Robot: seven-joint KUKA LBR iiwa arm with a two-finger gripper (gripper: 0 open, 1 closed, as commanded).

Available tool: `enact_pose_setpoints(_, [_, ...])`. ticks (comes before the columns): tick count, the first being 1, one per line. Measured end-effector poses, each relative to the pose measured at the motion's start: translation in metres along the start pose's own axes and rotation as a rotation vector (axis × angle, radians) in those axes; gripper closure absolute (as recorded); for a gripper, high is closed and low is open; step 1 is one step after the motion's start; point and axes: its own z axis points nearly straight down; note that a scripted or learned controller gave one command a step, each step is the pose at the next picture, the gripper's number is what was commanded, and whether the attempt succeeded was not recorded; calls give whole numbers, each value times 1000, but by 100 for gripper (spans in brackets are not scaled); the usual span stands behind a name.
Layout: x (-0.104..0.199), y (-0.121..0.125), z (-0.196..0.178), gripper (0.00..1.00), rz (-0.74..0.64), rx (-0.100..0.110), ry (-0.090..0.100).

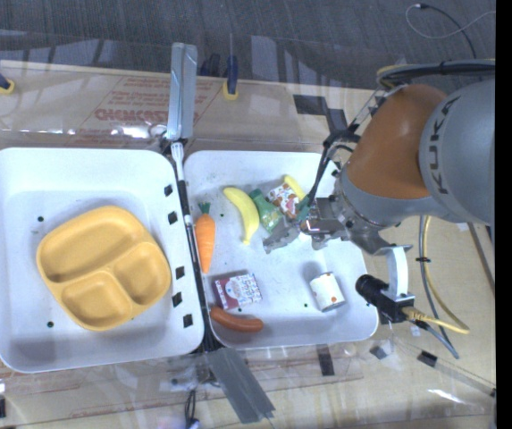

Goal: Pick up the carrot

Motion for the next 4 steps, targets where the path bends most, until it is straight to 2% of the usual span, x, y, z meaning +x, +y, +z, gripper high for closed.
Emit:
enact_pose_setpoints(1, [98,-15,25,0,193,0,-1])
enact_pose_setpoints(2, [119,-29,25,0,560,0,0])
enact_pose_setpoints(3, [23,-11,113,0,1032,3,1])
enact_pose_setpoints(4, [24,-12,105,100,1025,12,2])
